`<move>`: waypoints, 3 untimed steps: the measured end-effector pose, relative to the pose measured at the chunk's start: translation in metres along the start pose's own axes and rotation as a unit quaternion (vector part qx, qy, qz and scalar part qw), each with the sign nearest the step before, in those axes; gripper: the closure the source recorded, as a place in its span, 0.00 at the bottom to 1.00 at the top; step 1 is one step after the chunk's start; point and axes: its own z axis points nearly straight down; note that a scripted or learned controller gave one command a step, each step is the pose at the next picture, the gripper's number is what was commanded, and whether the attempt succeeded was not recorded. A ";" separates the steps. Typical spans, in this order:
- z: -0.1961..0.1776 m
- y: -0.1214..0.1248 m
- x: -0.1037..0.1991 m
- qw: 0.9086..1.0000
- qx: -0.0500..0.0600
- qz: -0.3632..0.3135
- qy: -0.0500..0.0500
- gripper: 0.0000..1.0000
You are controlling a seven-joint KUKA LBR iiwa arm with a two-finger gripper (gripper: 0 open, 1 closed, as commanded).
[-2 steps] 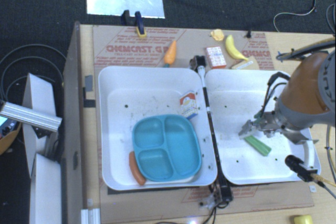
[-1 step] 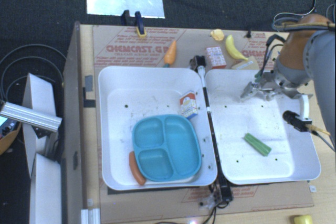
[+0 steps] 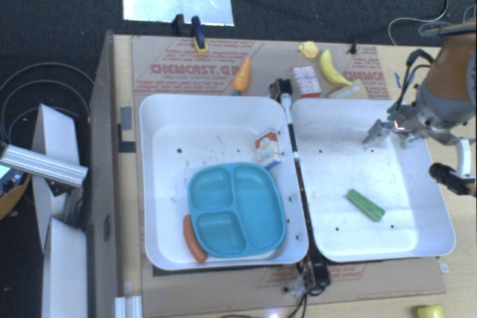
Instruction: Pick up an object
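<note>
Gripper [image 3: 378, 132] over right bin [image 3: 425, 238] at frame right, fingers look spread, holding nothing, green block [image 3: 365, 205] lower down, well apart

The arm [image 3: 456, 74] comes in from the right edge, its orange band uppermost and the grey wrist below it, sloping down and to the left. The gripper [image 3: 378, 132] sits at the end of the wrist, pointing left and slightly downward, over the upper right part of the right-hand bin. It is small and seen at a slant. A dark fitting with a pale piece juts from the arm's lower right side. Dark cabling loops along the wrist's left flank, near the band.
</note>
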 end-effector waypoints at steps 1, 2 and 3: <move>-0.023 -0.064 0.036 1.000 0.003 -0.001 0.002 0.00; 0.003 -0.097 0.052 1.000 0.003 -0.001 0.002 0.00; 0.058 -0.099 0.060 1.000 0.002 0.000 0.001 0.00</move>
